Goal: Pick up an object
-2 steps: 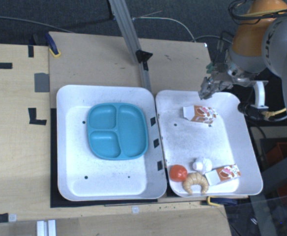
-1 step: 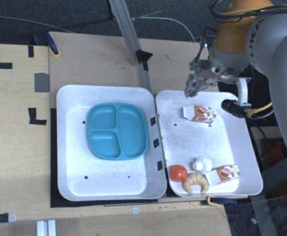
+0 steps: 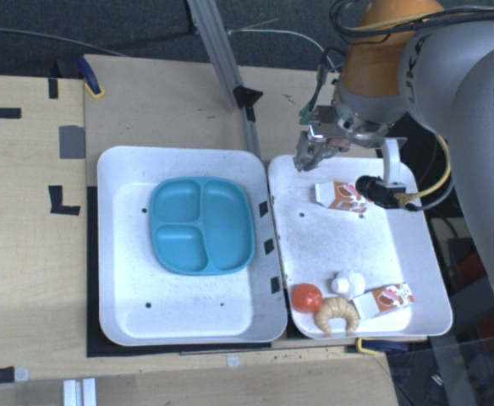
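My gripper hangs over the far left corner of the right bin, above the bin floor, with nothing visible between its fingers. A white and orange carton lies just to its right near the bin's far side. At the bin's near edge sit a red tomato, a croissant, a small white object and a second white and orange packet.
The left bin holds a blue divided plate. A grey metal pole slants down to the gap between the bins. The grey arm with its orange band fills the upper right.
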`<state>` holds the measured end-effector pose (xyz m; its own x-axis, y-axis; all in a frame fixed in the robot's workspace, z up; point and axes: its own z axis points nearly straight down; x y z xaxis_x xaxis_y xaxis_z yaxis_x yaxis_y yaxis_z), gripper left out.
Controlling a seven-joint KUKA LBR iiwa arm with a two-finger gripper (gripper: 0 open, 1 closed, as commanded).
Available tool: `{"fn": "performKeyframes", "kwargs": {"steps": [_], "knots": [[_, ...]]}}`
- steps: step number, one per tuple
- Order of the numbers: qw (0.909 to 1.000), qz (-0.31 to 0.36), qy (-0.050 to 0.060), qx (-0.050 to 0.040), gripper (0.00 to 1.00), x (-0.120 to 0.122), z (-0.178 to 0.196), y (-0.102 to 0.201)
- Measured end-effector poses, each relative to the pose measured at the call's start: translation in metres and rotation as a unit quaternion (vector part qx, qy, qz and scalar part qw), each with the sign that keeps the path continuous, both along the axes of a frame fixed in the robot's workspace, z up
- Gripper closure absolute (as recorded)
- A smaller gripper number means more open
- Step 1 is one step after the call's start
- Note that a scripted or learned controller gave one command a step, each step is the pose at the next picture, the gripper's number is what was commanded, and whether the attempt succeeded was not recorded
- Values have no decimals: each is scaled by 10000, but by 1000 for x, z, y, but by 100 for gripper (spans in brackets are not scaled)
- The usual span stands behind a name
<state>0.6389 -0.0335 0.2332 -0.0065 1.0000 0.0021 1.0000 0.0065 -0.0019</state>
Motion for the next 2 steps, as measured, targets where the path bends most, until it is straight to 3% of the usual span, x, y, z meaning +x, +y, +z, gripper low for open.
{"fn": "performKeyframes", "kwargs": {"steps": [1,2], "knots": [[10000,0,9,-6,100,-9,-12,55],[10000,6,-5,-1,100,-11,1,109]]}}
